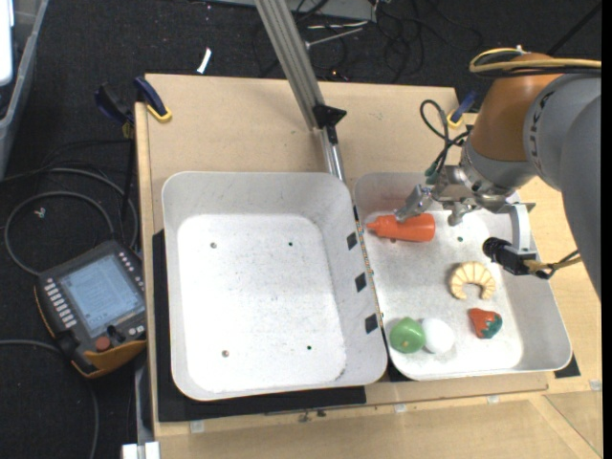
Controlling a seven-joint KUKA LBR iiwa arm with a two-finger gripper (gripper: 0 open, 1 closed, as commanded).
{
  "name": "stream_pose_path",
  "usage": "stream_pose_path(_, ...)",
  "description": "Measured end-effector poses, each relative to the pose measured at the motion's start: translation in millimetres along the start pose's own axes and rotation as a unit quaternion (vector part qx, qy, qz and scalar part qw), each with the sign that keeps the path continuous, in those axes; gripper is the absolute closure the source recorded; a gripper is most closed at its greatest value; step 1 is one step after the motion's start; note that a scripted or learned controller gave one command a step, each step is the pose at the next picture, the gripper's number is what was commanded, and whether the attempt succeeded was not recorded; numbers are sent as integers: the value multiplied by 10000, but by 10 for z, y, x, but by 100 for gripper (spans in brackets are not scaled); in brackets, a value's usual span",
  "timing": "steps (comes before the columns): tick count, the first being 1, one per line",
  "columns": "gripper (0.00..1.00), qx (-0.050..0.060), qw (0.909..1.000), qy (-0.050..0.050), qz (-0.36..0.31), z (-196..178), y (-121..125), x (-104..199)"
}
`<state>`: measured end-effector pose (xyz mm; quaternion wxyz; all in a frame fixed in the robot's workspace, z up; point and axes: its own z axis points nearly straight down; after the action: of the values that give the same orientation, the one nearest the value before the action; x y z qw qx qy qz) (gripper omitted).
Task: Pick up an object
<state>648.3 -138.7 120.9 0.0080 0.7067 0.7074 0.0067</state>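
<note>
Grey arm from right, gripper point(418, 202) lowered, tilted left

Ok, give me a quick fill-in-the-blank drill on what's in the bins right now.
1. The orange carrot-shaped toy lies in the ____ shallow white bin.
2. The round green toy touches a ____ ball.
3. The arm's hand is nearest the ____ toy.

Missing: right; white; orange carrot-shaped

The left bin point(258, 285) lay bare, giving wide free room. In the right bin point(535, 347), the carrot point(402, 228) blocked the upper left. The croissant point(473, 280), the strawberry point(484, 322), the green fruit point(406, 335) and the white ball point(439, 337) crowded the lower part, with a small free gap between.
</note>
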Motion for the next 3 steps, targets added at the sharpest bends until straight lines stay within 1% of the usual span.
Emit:
stream_pose_path(1, 100, -59, 10000, -12, -1, -135, 34, -5)
stream_pose_path(2, 100, 70, 10000, -2, -5, -600, 115, -58)
stream_pose_path(3, 100, 73, 10000, 0, -6, -991, 137, -59)
